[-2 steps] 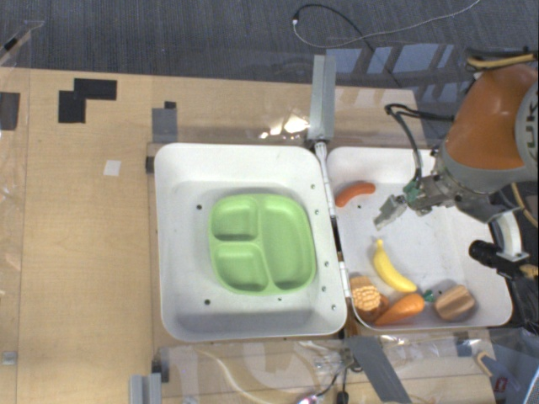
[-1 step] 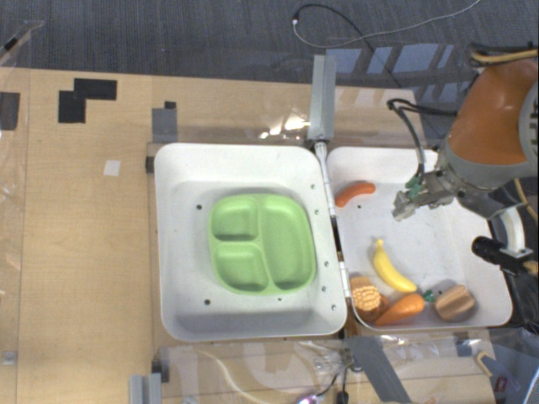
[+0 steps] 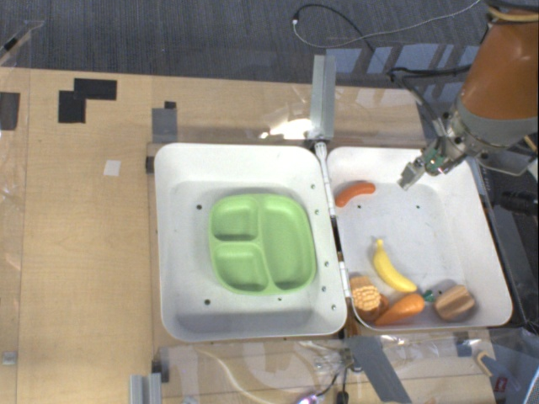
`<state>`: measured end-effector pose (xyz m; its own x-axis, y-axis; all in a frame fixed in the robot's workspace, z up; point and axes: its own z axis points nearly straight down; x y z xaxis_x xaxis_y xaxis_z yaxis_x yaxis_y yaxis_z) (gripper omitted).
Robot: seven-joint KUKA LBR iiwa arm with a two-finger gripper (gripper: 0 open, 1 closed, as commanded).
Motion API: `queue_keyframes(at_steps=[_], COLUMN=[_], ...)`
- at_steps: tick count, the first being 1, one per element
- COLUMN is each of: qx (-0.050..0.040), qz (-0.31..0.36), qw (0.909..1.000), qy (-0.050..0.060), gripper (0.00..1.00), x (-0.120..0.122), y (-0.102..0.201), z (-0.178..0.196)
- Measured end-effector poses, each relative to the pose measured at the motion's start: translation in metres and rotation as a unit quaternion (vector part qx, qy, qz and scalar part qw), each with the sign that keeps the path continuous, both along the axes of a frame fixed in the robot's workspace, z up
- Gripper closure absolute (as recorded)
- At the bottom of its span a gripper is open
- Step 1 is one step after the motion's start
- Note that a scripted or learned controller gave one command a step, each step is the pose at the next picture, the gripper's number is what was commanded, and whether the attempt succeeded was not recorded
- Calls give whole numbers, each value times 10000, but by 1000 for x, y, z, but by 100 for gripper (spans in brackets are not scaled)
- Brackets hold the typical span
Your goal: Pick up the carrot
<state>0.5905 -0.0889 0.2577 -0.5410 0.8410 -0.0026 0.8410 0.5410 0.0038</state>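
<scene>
Looking from your gripper [image 3: 418, 168], whose state I cannot tell, at the right bin's [image 3: 472, 225] far side, the carrot [image 3: 401, 309] lies well nearer, long axis running left-right.

We look down on a pale wooden bench [image 3: 76, 251] that fills most of the scene, with dark grey carpeted floor [image 3: 168, 15] running across the top. On the bench's upper left we see black rectangular markings [image 3: 84, 98] and a small white square sticker [image 3: 112, 168], and a clear sheet with soft reflections seems to cover the surface. A grey metal post [image 3: 323, 91] stands upright at the back centre, a thin black cable [image 3: 370, 32] loops over the carpet behind it, and a bright patch of light [image 3: 290, 129] glares beside the post's base.
</scene>
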Motion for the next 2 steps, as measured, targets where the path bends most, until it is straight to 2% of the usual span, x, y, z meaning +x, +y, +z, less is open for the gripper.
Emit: queue_keyframes(at_steps=[1, 2], qx=[0, -8], qz=[-1, 3066], qw=[10000, 9518], qy=[2, 4], gripper=[0, 0], x=[0, -39], y=[0, -2], z=[0, -49])
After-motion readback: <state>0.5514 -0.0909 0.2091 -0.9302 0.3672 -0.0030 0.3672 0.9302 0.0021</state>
